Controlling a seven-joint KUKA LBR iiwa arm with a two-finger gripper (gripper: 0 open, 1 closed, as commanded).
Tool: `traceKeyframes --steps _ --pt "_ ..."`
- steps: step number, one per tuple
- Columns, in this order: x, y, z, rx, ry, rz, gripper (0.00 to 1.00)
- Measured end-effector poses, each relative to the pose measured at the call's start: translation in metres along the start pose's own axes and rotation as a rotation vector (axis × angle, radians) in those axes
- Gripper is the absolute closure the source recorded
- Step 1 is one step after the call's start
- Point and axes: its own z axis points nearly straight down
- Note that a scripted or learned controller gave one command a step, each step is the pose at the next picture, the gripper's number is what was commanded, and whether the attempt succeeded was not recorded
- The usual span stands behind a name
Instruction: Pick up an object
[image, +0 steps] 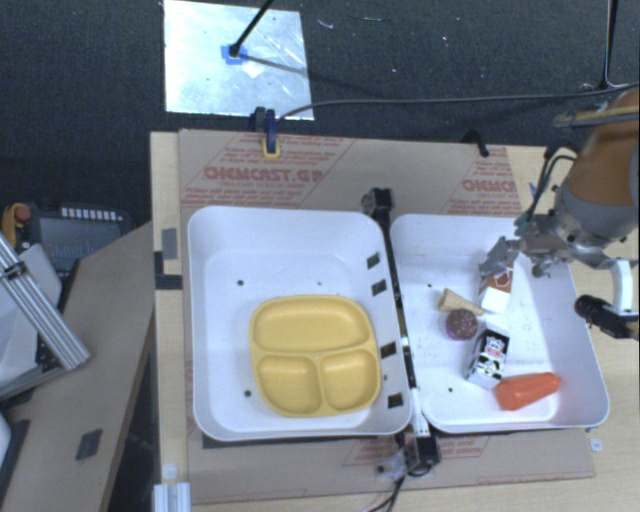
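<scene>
The right bin (585, 345) holds several small objects. A tan wedge (457, 298) lies near its middle, with a dark red round piece (461, 323) just below it. A small black-and-white carton (488, 358) stands lower down, beside an orange carrot (527, 390) at the front. A white and orange box (497, 294) lies right under my gripper (515, 258). The gripper hangs over the bin's upper right part, close above that box. Nothing shows between its metal parts.
The left bin (215, 300) holds a yellow divided plate (314, 354). A black ridge with clips (392, 300) separates the two bins. The arm's orange band (605, 165) sits at the right edge. A cable (400, 100) crosses the back of the bench.
</scene>
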Motion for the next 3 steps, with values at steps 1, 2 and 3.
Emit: traceKeyframes --steps 1,2,3 --pt "0.000 0.003 -0.008 -0.013 -0.002 -0.003 0.00" --pt "0.002 0.008 0.053 -0.009 -0.002 -0.003 0.00" --pt "0.002 0.010 0.095 -0.014 -0.004 -0.002 0.00"
